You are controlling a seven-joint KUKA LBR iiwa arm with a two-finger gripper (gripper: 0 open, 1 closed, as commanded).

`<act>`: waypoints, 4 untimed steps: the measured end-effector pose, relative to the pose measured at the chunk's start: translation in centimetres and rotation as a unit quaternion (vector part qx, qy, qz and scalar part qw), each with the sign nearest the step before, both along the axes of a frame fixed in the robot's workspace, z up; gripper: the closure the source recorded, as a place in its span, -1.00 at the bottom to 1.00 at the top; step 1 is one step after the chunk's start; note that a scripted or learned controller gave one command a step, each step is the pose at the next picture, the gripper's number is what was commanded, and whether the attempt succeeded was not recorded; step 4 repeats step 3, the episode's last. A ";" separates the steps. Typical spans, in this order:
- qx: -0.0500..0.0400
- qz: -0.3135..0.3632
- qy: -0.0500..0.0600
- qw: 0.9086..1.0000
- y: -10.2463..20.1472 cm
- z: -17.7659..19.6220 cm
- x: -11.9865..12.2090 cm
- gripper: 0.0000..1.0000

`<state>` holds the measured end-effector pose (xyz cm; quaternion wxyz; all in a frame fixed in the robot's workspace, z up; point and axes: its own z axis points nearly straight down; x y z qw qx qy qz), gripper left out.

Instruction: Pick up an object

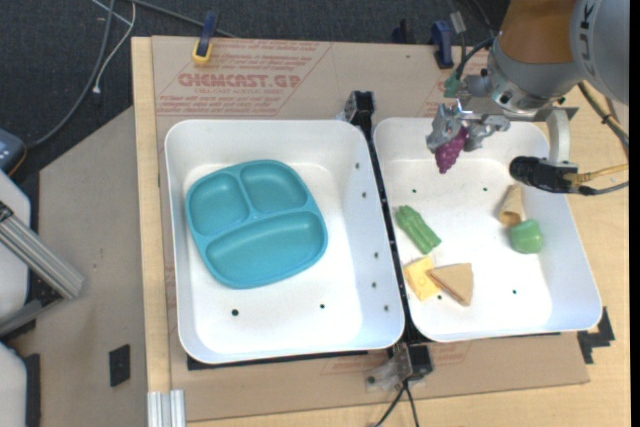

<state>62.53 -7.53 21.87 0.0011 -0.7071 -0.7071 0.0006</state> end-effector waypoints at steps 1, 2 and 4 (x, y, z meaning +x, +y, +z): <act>0.000 0.001 0.001 1.000 6.0 0.0 -1.3 1.00; 0.000 0.002 -0.001 1.000 11.6 0.8 -1.9 1.00; 0.000 0.000 0.001 1.000 16.2 0.2 -4.4 1.00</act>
